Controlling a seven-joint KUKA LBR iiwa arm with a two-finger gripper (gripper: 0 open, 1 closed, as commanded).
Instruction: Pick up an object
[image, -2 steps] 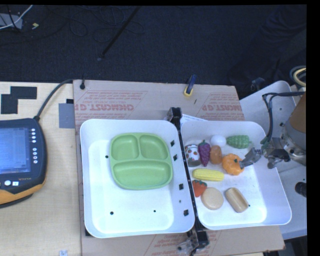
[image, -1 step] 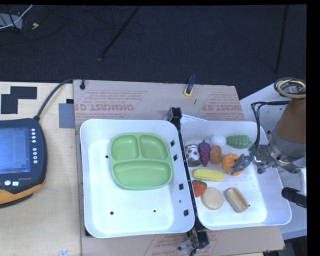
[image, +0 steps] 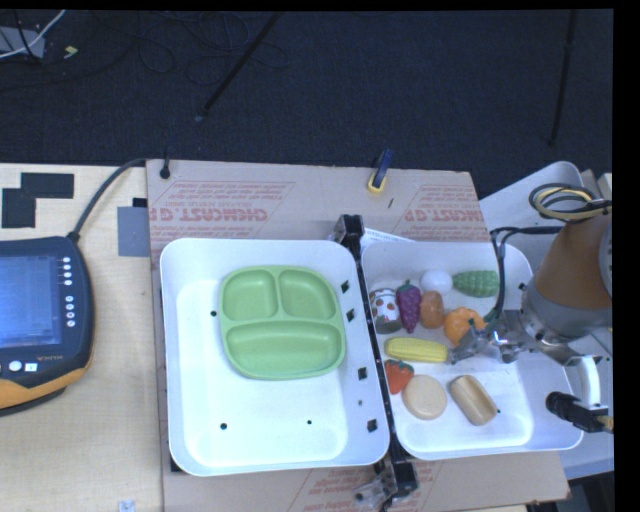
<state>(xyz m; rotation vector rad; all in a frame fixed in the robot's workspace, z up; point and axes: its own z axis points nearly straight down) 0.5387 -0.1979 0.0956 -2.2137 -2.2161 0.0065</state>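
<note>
The right bin (image: 545, 425) holds several toy foods: purple grapes (image: 408, 303), a brown-and-white piece (image: 384, 309), a white egg (image: 436, 281), a green cucumber (image: 476, 283), an orange (image: 460, 324), a yellow corn cob (image: 416, 350), a red piece (image: 399, 375), a round beige bun (image: 425, 397) and a tan bread roll (image: 472, 399). My gripper (image: 478, 346) reaches in from the right and hovers low just below the orange and above the bread roll. I see nothing lifted off the bin floor.
The left bin (image: 200, 420) bears a green divided plate (image: 282, 322). A black divider (image: 368, 340) runs between the bins. A tablet pendant (image: 40, 315) lies at the far left. The arm's orange band (image: 575, 265) and cables (image: 560, 200) stand over the right bin's edge.
</note>
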